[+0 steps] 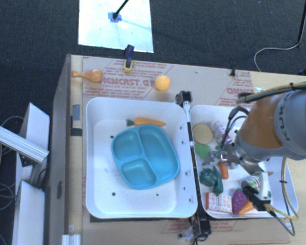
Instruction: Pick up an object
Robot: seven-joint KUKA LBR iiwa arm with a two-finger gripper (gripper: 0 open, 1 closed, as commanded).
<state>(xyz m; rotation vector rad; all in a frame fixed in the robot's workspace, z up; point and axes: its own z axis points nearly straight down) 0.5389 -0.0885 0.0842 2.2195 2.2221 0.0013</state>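
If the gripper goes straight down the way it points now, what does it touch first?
Most likely the small orange piece right under the gripper in the right bin, or the dark green toy beside it. Depth is unclear from this slanted view.

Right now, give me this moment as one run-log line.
task: pick up an object | gripper: low in right bin, among toys | grasp: unconfirmed | left bin: blue tray, carrot
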